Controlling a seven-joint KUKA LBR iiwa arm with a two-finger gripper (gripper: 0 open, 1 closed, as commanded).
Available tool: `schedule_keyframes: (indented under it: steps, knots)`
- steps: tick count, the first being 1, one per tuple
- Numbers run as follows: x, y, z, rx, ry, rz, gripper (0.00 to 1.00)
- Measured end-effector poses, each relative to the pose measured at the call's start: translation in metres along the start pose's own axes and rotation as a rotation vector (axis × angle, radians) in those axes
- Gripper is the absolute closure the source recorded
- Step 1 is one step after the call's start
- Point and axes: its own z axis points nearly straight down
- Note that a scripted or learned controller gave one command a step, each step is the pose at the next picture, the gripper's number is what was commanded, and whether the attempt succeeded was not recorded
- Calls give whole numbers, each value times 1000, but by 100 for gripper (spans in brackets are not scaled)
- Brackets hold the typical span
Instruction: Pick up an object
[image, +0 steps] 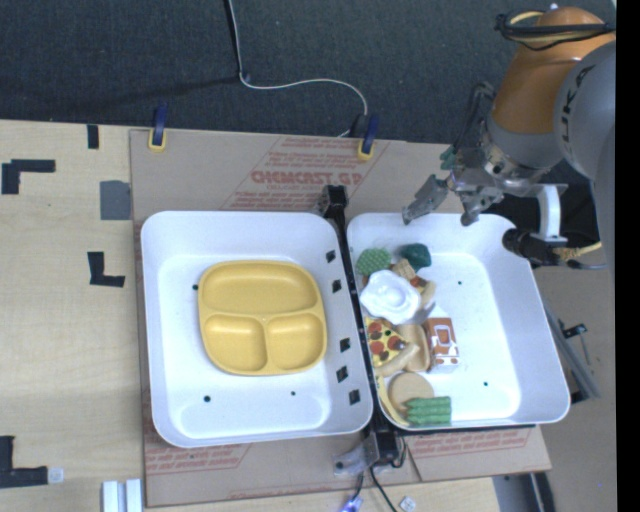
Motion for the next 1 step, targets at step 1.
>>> schedule_keyframes:
  steps: [1]
  knots:
    - [4, 0, 161, 3, 2, -1, 0]
